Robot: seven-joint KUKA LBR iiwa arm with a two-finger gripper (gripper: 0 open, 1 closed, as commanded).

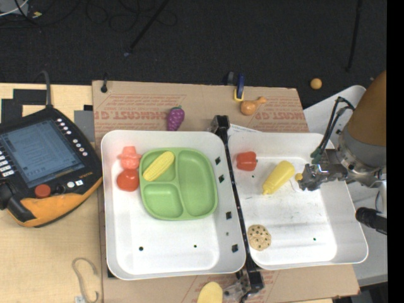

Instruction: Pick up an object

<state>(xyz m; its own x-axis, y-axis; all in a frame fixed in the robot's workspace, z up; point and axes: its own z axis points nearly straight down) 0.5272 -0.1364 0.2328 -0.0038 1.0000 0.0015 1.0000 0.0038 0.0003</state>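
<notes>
The gripper [305,178] is hovering at the right bin's [341,248] upper right, just beside the tip of the yellow pepper [278,177], and I cannot tell how it is set. That pepper is lying tilted near a red pepper [247,161], with a cookie [259,237] well apart at the bin's lower left. Judging from here, the smooth tapered pepper is likely to be sliding or rolling away if touched off-centre, and a descent this close to the bin wall is risking a scrape. The cardboard sheet [139,111] under the bins is showing upside-down red print, too faint to read with confidence
</notes>
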